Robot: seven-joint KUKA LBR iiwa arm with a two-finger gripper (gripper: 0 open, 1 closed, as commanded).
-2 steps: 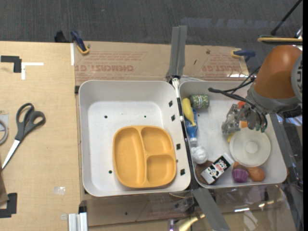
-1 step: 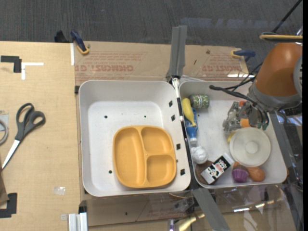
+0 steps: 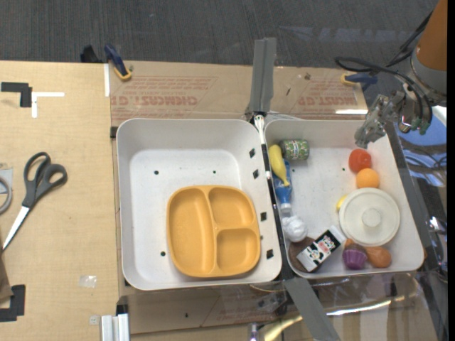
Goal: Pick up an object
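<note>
The right bin [image 3: 321,145] holds a green can [image 3: 295,149], a yellow banana-like toy [image 3: 277,163], a clear bottle with a blue label [image 3: 284,199], a red ball [image 3: 360,160], an orange ball [image 3: 367,179], a white lidded bowl [image 3: 369,217], a black-and-white carton [image 3: 318,251], a purple piece [image 3: 354,258] and an orange piece [image 3: 378,256]. My gripper [image 3: 371,130] hangs over the bin's far right corner, just above the red ball, with nothing seen between its fingers.
A yellow divided plate [image 3: 213,230] lies in the left bin [image 3: 142,162]. Scissors [image 3: 32,187] rest on the wooden bench at the left. A grey divider strip [image 3: 262,77] runs back from between the bins. Cables trail at the far right.
</note>
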